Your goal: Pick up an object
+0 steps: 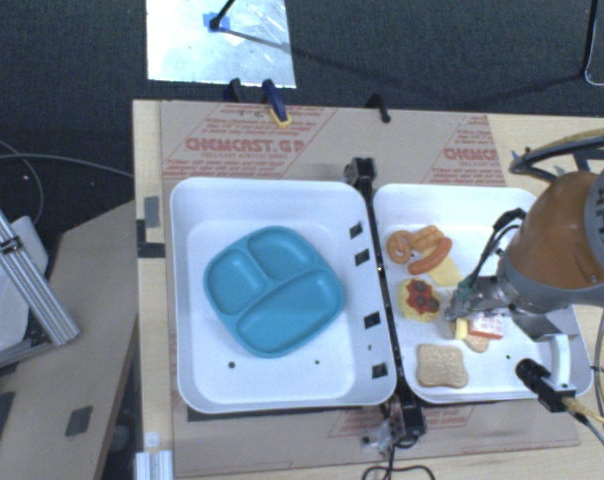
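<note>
1. the grey arm with its orange band (557, 230) is reaching in from the right and hanging over the right shallow white bin (402, 203), with the two-finger gripper (465, 304) sitting low among the toy food.
2. the gripper is showing only as a dark, blurred cluster, so i cannot tell how it is set or whether it is carrying anything.
3. just to the left of the gripper, a flat yellow piece with a red and dark blotch on top (419, 299) is lying on the bin floor, looking like it is almost touching the gripper's tip.
4. just below and to the right of the gripper, a small white piece with a red stripe (487, 327) is lying beside a small pale yellow bit (462, 330); what they are is hard to make out at this size.
5. above and to the left of the gripper, an orange-brown pretzel-shaped toy (410, 242) is sitting against a reddish sausage-shaped toy (431, 255).
6. below and a little left of the gripper, a tan slice of toy bread (442, 366) is lying flat near the bin's front wall, apart from the gripper.
7. well to the left of the gripper, across the divide between the bins, a blue plastic plate with three compartments (274, 290) is lying in the left shallow white bin (197, 208).
8. both bins are resting on a brown cardboard sheet with red lettering (244, 143).
</note>
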Controlling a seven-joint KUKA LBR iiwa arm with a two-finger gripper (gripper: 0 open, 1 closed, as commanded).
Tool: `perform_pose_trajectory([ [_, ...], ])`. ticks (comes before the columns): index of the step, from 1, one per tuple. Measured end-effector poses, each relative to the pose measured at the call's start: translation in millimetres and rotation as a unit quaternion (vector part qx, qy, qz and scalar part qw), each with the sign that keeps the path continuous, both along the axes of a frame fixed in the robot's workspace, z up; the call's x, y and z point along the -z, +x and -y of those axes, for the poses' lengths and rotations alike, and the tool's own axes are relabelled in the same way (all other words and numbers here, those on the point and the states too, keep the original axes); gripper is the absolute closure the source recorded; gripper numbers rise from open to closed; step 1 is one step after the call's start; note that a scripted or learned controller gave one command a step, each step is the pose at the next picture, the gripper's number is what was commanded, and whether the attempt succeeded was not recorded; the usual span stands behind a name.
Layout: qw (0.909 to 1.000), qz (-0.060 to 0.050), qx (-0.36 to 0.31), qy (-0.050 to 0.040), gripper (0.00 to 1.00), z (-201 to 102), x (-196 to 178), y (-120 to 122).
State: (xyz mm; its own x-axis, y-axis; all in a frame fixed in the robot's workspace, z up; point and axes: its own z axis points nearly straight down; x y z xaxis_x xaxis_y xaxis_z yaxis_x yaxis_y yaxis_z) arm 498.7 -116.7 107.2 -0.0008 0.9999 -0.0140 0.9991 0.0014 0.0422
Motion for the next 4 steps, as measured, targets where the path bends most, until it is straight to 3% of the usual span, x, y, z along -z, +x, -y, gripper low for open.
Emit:
perform_pose_trajectory([
  [1, 0.9998, -0.015, -0.007, 0.008, 1.0, -79, -82, 46],
  [2, 0.9997, -0.022, -0.003, 0.0076, 1.0, -114, -77, 11],
  [3, 0.9998, -0.016, -0.006, 0.0086, 1.0, -190, -172, 28],
  [4, 0.9997, -0.022, 0.001, 0.0069, 1.0, -164, -154, -14],
])
